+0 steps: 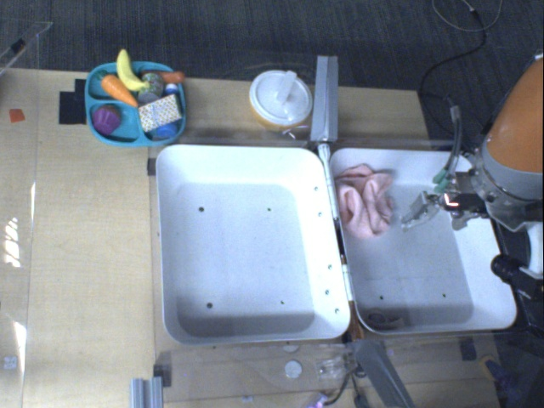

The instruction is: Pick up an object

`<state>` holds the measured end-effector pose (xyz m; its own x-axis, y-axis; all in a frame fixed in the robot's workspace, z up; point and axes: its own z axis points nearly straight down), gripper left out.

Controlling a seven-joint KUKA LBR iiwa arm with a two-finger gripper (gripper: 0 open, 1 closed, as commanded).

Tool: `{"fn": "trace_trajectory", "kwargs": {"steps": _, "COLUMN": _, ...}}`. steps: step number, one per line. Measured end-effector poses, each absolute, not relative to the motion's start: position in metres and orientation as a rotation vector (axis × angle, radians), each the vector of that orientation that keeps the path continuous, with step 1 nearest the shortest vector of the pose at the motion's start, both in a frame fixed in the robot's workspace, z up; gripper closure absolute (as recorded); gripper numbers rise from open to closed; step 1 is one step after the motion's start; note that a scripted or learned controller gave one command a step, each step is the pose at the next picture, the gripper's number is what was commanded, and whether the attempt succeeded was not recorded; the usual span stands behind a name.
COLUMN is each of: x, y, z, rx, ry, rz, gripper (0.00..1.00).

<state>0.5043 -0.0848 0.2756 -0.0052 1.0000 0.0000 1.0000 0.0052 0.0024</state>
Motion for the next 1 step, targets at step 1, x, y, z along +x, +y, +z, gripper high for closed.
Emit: {"fn": "trace_trajectory", "kwargs": {"steps": 1, "x": 0.5381, "y": -0.1031, "z": 0.1104, "rx": 2.386, "ry": 2.045, "rz": 0.001, "gripper": 0.0}}
